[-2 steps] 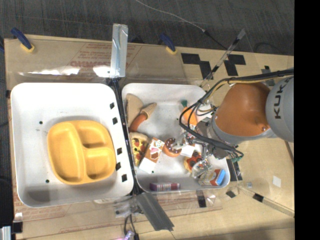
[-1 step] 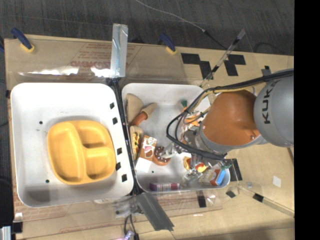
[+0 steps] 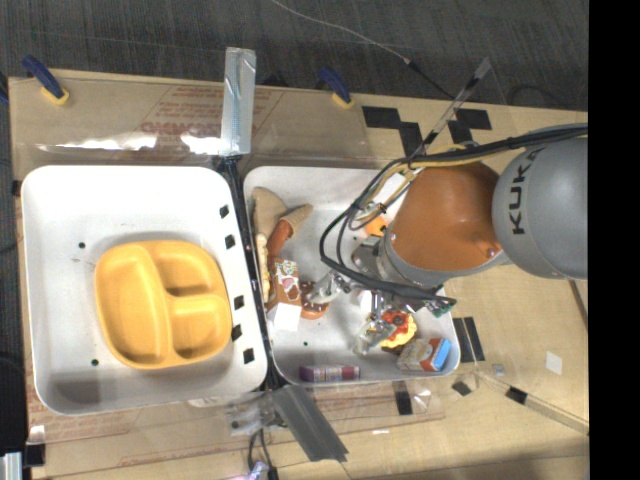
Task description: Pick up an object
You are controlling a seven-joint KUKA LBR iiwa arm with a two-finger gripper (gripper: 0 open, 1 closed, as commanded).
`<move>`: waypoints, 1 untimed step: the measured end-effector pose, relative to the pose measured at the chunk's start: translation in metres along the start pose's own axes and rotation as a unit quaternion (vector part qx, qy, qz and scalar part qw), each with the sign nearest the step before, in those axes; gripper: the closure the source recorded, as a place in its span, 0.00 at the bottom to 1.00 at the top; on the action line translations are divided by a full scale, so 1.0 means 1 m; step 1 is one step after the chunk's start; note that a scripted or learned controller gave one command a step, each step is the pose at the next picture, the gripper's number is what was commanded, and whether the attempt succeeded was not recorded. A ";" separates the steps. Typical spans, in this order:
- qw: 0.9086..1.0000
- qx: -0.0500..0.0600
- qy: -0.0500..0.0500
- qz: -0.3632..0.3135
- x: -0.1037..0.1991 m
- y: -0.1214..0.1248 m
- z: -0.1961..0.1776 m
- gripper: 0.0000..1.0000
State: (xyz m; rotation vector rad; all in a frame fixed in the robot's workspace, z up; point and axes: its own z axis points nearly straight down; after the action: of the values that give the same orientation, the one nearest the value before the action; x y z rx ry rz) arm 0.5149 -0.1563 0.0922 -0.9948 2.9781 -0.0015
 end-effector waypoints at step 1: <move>1.000 0.003 -0.002 0.024 -0.035 -0.083 -0.039 0.00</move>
State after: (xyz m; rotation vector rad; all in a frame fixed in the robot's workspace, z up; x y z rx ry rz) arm 0.5928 -0.2012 0.1317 -0.9222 2.9962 -0.0075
